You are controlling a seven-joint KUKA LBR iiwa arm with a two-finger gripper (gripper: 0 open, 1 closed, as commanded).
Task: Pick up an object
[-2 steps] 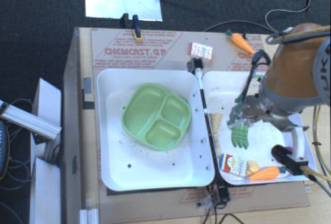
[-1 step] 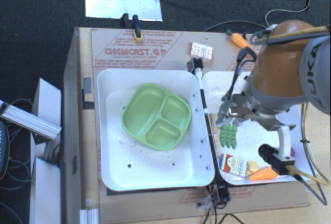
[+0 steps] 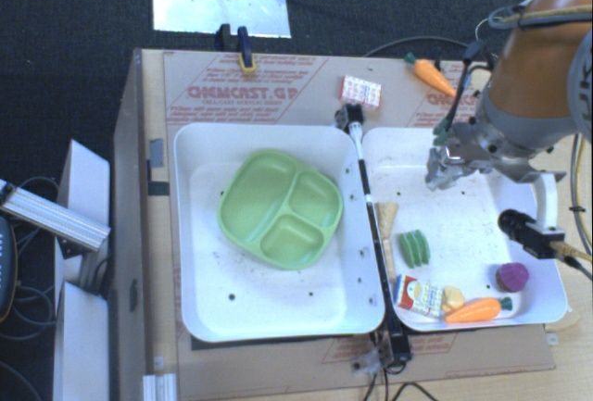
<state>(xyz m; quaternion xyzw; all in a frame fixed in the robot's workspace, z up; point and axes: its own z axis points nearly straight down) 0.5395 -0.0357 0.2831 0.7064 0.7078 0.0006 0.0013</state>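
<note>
Two white bins (image 3: 199,232); gripper (image 3: 443,175) hovers over right bin, above green toy (image 3: 414,248).

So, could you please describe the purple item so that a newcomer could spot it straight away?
Start at the right-hand shallow white bin and go to its near right corner. There lies a small round purple plastic ball, just above the tip of the orange toy carrot. It is the only purple thing among its neighbours, and rounder than any of them.
</note>
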